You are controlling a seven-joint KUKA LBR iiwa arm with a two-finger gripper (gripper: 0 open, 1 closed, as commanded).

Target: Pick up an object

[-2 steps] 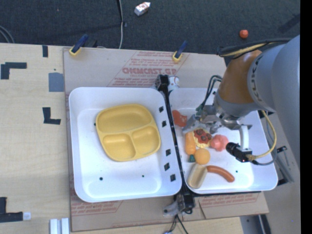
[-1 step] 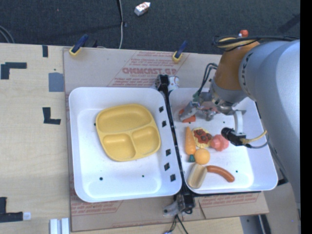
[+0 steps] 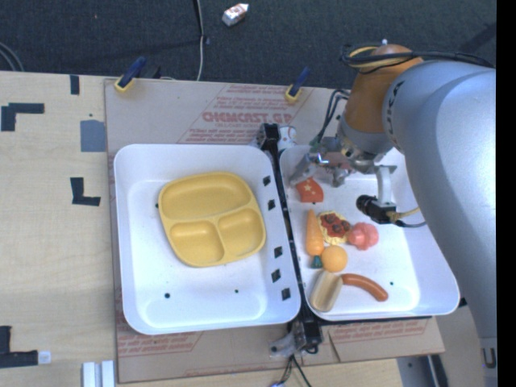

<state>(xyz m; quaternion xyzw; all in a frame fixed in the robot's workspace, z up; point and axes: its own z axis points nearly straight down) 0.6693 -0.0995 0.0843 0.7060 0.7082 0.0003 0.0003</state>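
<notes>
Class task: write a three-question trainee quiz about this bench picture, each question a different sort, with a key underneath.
1. True or false: the yellow divided plate lies in the left bin.
2. Multiple choice: the sausage lies in the right bin at the
A. end nearest the camera
B. end where the hand hovers
C. rim shared with the left bin
3. Fill in: just below the hand sits a small ____ coloured item.

Key: 1 true; 2 A; 3 red.
</notes>
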